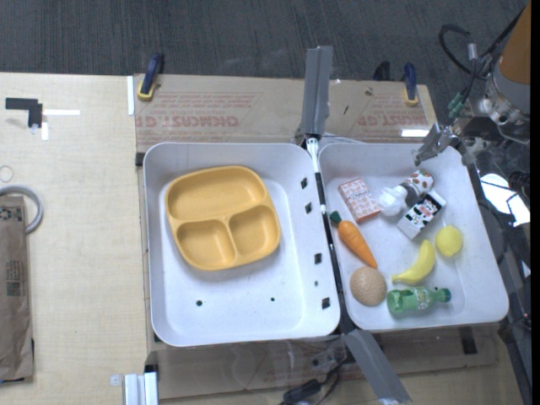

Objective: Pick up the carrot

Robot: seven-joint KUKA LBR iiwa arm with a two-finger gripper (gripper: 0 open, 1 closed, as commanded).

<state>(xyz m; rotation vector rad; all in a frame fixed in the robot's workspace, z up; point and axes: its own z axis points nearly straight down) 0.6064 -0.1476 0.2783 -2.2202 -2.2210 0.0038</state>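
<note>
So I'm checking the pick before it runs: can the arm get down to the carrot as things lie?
Probably yes: the carrot lies uncovered near the right bin's left wall, apart from the pink box and brown ball.

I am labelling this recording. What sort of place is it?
Probably a robot lab bench: two white bins clamped side by side, toy food such as a carrot, and a gripper reaching in.

Left bin (169,310): yellow divided plate (223,217). Right bin (481,306): pink patterned box (359,200) far left, banana (417,264) beside lemon (449,240), green bottle (417,299) lying near edge, round tan ball (368,286) left of it.
</note>
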